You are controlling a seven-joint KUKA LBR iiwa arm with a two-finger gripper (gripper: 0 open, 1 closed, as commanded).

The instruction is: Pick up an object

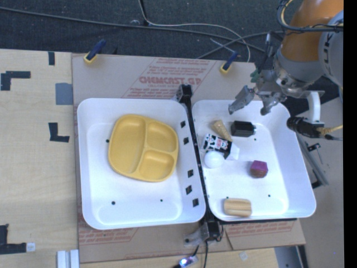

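Right now your gripper (255,101) hangs spread open and holding nothing over the far edge of the right bin (295,172), and the nearest thing, a small black block (242,128), lies just below it toward the camera, its long axis running left-right.

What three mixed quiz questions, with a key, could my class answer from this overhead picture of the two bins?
1. True or false: the yellow divided plate lies in the left bin.
2. Which item lies nearest the gripper? A) black block B) purple ball C) tan block
3. Fill in: the white ball touches the black-and-white ___.

Key: 1 true; 2 A; 3 packet.
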